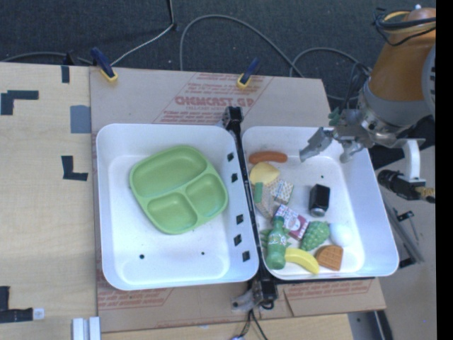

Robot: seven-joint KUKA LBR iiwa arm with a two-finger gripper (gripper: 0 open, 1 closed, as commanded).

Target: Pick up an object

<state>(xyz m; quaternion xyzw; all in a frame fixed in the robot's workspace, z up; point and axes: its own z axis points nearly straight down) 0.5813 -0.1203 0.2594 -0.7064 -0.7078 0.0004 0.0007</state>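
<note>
Your claw is over the right bin.
The claw (331, 146) is spread apart, holding nothing, above the black can (319, 199) and toy hot dog (268, 157).

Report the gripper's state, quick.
Two-finger gripper: open, holding nothing, above the far edge of the right shallow white bin.

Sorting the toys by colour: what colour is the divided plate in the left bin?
Light green; the divided plate shows clearly in the camera view.
</note>
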